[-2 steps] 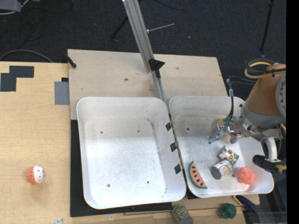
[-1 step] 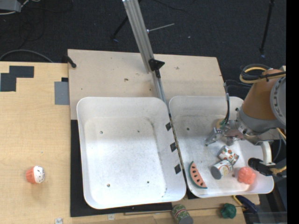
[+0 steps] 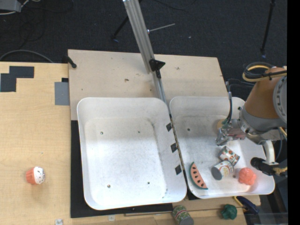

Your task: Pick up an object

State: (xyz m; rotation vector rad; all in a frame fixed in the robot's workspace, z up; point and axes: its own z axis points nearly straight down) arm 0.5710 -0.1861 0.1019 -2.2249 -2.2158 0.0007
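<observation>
a pale wooden bench (image 3: 117, 74) stands on dark floor, carrying two shallow white bins side by side, with a slanted metal rail (image 3: 143, 36) rising above their shared edge. the grey arm (image 3: 267, 107) with its orange band enters from the right and bends down over the right bin (image 3: 197, 111), its gripper (image 3: 226, 134) low near the bin's middle. whether its jaws are open or closed cannot be told. just below the gripper lie a small printed can (image 3: 229, 154) and a second printed can (image 3: 222, 170), with a pink ball (image 3: 247, 176) beside them and a watermelon slice (image 3: 197, 176) near the bin's front-left. a green toy (image 3: 228, 212) lies outside, below the bin. the left bin (image 3: 93, 111) sits alongside.
</observation>
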